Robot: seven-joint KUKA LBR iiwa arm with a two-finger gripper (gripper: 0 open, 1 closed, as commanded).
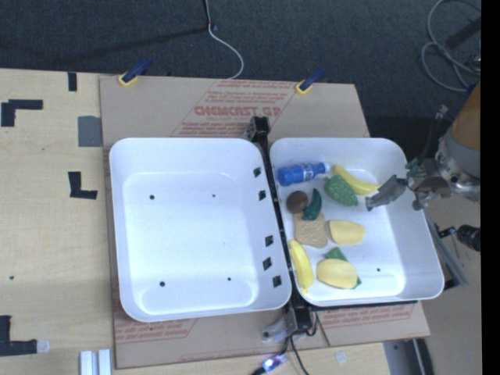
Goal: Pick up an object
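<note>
**Spotter:** Where's your gripper (pixel 388 191)?

**Me:** Over the right bin (pixel 406 233), near the yellow banana (pixel 355 182) at the far side. I can't tell how it's set, and I see nothing in it.

**Spotter:** How will that banana handle?

**Me:** Light, stiff plastic, I judge, and slick. I'd pinch across its middle.

**Spotter:** Count?

**Me:** One blue bottle (pixel 301 173), two bananas, a green bunch (pixel 341 190), roughly nine pieces in all.

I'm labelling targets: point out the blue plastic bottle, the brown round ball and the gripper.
blue plastic bottle (pixel 299 173), camera view, mid body.
brown round ball (pixel 297 201), camera view, top centre.
gripper (pixel 377 197), camera view, between fingertips.
</note>
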